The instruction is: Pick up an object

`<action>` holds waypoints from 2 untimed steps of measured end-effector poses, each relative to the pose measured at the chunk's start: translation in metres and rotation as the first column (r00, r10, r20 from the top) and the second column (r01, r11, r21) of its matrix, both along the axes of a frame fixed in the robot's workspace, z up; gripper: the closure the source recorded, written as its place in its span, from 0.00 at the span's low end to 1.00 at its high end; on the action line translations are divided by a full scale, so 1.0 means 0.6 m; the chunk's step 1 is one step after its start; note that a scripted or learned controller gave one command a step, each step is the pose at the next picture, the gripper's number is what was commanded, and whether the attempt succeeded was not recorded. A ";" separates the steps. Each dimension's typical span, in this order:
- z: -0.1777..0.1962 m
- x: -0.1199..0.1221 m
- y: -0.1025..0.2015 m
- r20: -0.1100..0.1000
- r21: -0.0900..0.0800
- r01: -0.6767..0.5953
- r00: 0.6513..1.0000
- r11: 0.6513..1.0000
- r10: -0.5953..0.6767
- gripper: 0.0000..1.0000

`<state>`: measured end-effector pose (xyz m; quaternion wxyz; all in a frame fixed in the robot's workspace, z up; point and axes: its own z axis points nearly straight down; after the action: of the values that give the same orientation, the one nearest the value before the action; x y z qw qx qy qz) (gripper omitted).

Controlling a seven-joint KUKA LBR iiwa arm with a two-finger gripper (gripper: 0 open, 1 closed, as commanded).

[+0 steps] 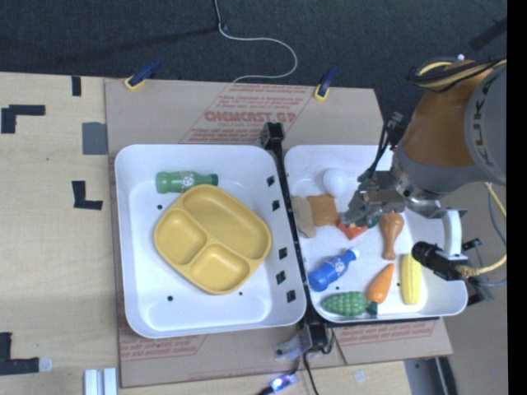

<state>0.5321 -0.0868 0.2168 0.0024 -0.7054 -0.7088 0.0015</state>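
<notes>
We take the black divider [280, 212] between the two white bins as our landmark. To its left, the left bin [136, 245] holds a yellow sectioned plate [212, 237] and, beyond the plate toward the far rim, a green bottle [187, 181] lying on its side.

To the divider's right, the right bin [436, 307] carries the clutter. Just beside the divider we see a brown block [319, 211], with a white round object [335, 180] behind it. Nearer the front rim lie a blue bottle [332, 270] and a green bumpy vegetable toy [345, 304]. Farther from the divider sit an orange carrot toy [380, 282], a yellow corn toy [410, 279] and a tan drumstick-shaped toy [390, 231].

The grey arm with its orange band reaches in from the side away from the divider, and its end effector [362, 212] is low in the right bin, over a small red object [355, 231] that peeks out just below it, between the brown block and the drumstick toy. We cannot tell how the end effector is set, nor whether it grips anything.

Both bins rest on cardboard [247, 113] laid across the tabletop [49, 245].
</notes>
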 end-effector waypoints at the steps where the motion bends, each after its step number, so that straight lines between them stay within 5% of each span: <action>1: -0.007 -0.029 0.078 -0.001 0.000 -0.001 1.000 1.000 0.001 1.00; 2: 0.016 -0.046 0.174 0.001 0.001 -0.003 1.000 1.000 0.003 1.00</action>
<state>0.5045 0.0174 0.2266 0.0025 -0.7042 -0.7100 0.0010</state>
